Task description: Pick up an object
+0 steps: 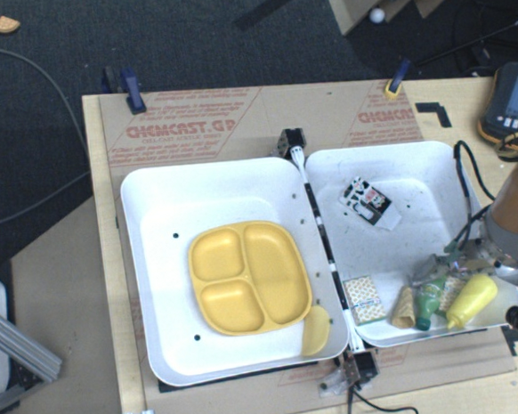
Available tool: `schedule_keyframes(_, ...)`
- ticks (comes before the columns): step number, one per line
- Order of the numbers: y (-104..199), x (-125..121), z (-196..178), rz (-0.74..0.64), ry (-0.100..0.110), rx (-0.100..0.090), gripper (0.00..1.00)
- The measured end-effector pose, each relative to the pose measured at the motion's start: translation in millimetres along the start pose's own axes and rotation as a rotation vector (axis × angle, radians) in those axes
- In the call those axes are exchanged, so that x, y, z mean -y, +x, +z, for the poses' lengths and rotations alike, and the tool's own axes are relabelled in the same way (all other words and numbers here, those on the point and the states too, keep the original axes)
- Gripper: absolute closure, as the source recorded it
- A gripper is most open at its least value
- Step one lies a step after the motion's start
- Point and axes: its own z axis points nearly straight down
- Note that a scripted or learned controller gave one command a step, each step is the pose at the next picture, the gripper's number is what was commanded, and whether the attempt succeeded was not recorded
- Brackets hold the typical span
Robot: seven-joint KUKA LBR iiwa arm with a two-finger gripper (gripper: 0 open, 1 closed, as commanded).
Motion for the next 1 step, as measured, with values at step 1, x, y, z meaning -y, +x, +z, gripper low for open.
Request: schedule_keyframes(1, 0.9, -2.1, -10.4, 0.000, -0.006, 0.000, 1.00)
